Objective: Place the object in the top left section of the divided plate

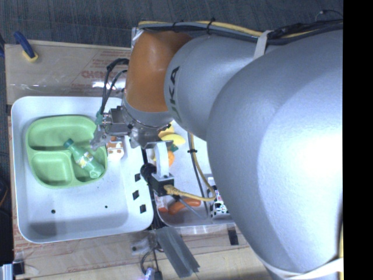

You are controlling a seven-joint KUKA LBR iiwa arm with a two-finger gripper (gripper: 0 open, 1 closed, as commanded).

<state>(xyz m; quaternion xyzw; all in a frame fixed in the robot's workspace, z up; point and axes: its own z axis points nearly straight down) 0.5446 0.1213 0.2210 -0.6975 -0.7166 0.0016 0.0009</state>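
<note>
A green divided plate [55,134] lies in the left white bin [70,214]. It has one long section at the top and two smaller ones below. A small clear bottle with a teal cap [83,156] lies tilted on the plate, across the ridge between the top section and the lower right section. My gripper [100,130] hangs at the plate's right rim, just above and to the right of the bottle. The orange-banded wrist [151,74] and the grey arm cover most of the right bin.
In the right bin, a yellow object [173,137] and orange items [182,202] peek out from under the arm. A blue clamp [25,46] sits at the bench's top left corner. The left bin's lower floor is bare white.
</note>
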